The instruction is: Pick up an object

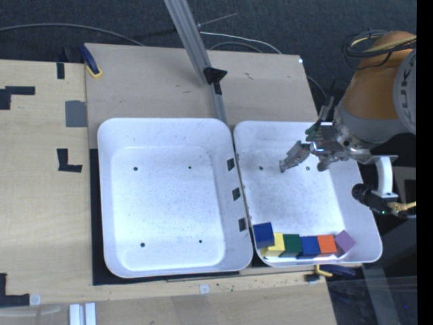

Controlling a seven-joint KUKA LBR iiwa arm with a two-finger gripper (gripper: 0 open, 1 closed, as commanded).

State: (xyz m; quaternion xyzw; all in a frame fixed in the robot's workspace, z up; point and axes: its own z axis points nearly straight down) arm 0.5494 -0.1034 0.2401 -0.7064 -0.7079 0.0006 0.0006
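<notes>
Several coloured blocks lie in a row along the near wall of the right bin (358,202): a blue block (263,233) on a yellow one (274,248), then a green block (291,243), a second blue block (310,245), an orange block (327,244) and a purple block (344,240). My gripper (292,159) hangs over the far part of the right bin, well away from the blocks, its fingers pointing left and down with nothing between them.
The left bin (108,181) stands beside the right one, with small black clips along the shared wall. A slanted metal pole (189,32) rises from behind the bins. Cables run over the bench at the back.
</notes>
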